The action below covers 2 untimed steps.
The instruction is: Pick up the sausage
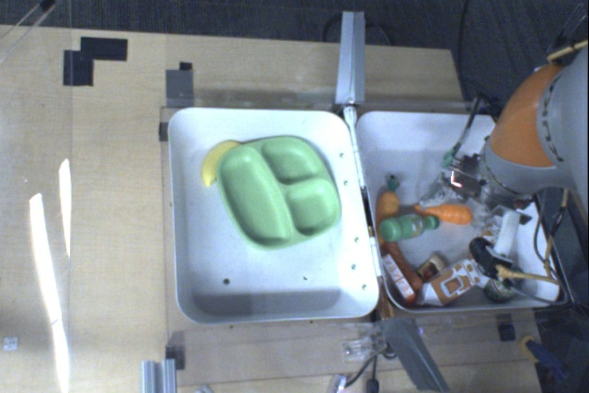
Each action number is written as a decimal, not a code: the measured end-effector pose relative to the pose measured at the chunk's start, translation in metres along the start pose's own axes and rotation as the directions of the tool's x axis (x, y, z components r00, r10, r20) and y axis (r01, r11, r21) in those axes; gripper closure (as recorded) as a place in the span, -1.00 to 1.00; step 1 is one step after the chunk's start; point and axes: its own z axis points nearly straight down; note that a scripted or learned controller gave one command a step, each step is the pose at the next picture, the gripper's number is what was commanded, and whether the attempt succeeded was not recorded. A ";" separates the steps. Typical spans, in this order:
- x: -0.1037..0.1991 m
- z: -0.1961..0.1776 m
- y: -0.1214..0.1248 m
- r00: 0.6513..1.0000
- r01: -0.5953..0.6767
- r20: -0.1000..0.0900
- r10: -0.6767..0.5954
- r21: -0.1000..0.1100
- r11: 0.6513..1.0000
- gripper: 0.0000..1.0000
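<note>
The sausage point(401, 273), dark reddish-brown and elongated, lies in the right bin point(414, 135) along its left wall near the front corner. My gripper point(463, 179) hangs over the middle right of that bin, up and to the right of the sausage and well apart from it. It sits just above an orange carrot point(448, 214). Nothing shows as held.
Around the sausage lie a green bottle point(405, 226), a second small carrot point(389, 201), a brown item point(433, 270) and a brown-and-white packet point(457, 283). The left bin point(198, 225) bears a green divided plate point(276, 189) with a yellow banana point(213, 163) poking out from under it.
</note>
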 end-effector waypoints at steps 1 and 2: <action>0.018 0.021 -0.052 0.961 -0.277 -0.004 0.277 -0.008 0.961 -1.00; 0.021 0.008 -0.049 0.963 -0.268 -0.008 0.268 -0.014 0.963 1.00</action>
